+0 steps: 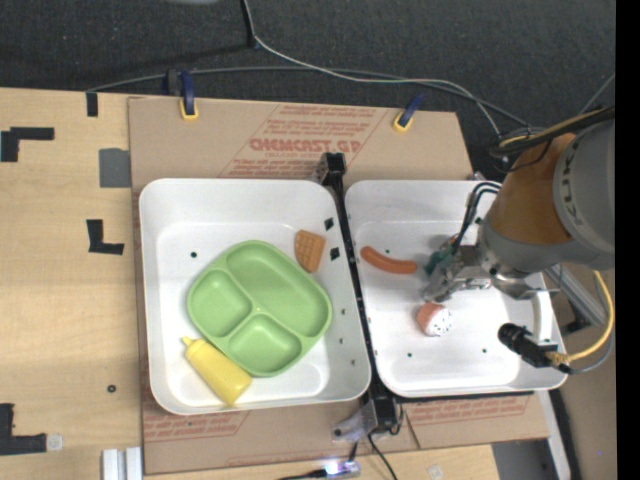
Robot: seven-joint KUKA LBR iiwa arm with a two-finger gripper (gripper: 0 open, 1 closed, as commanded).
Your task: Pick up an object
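My gripper (440,280) hangs low over the middle of the right bin (400,368), reaching in from the right. Just below its tip lies a small round red-and-white object (434,319), close to it but apart. A hot dog sausage (388,261) lies to the gripper's left in the same bin. The left bin (160,268) holds a green divided plate (260,308), a yellow mustard bottle (215,369) at its lower left, and an orange waffle-like piece (310,249) at its upper right.
A black divider (350,298) runs between the two bins. The arm's grey body and orange band (540,208) cover the right bin's right side. Cables run across the dark floor behind the cardboard sheet (300,138).
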